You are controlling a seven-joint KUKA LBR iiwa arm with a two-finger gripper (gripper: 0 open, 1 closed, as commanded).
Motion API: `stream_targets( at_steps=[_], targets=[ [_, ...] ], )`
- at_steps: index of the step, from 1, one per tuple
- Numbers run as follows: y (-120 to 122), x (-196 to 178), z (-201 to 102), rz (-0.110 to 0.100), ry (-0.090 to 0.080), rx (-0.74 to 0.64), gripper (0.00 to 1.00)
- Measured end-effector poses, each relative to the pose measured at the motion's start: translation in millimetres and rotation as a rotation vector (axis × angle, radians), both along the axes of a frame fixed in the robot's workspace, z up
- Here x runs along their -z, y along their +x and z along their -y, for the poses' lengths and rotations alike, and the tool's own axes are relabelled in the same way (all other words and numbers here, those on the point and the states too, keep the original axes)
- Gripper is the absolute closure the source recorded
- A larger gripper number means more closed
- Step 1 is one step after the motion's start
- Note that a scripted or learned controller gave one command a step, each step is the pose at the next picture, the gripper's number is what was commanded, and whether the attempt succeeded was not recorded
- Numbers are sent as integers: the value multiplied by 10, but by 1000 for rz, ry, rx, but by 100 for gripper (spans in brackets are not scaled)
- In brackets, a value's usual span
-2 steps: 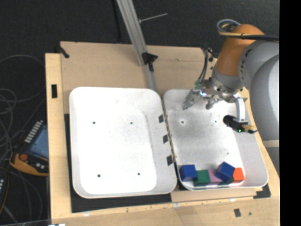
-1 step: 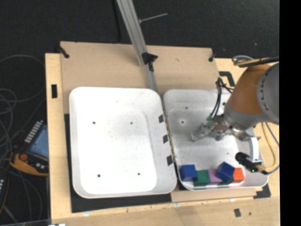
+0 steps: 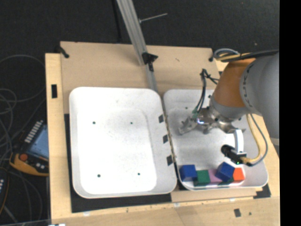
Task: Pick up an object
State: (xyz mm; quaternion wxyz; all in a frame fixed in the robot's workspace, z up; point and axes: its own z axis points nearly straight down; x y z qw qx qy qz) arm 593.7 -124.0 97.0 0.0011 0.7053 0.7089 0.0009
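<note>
We see the gripper point(image 3: 188, 125) low over the right bin point(image 3: 181, 100), up in its middle-left part, near the divider between the two bins. From this slanted overhead view we cannot tell what it is doing at the tip; nothing visible sits there, so we count no object as held.

The candidate objects are all bunched along the near wall of the right bin: a blue block point(image 3: 188, 171), a green block point(image 3: 202, 177) just beside it, a flat pink piece point(image 3: 214, 176), a second blue block point(image 3: 225, 170) and an orange block point(image 3: 239, 174) touching it. They lie well apart from the gripper, toward the front edge. The left bin point(image 3: 117, 140) is not where the pick happens.

Our judgement: the step in hand is the approach, and the arm point(image 3: 235, 88) is not over a target yet. To do it well, we would move toward the near wall and choose the left blue block, since its left side looks free of neighbours. The blue and orange pair on the right risks a double contact. The blocks hug the bin wall, so we would align the closing direction along the wall, not across it, and descend straight to avoid nudging the row.
</note>
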Motion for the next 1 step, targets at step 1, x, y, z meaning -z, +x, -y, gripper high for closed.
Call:
stream_targets(
  at_steps=[1],
  targets=[
    [-49, -1319, 626, 7, -5, 8, 0]
  ],
)
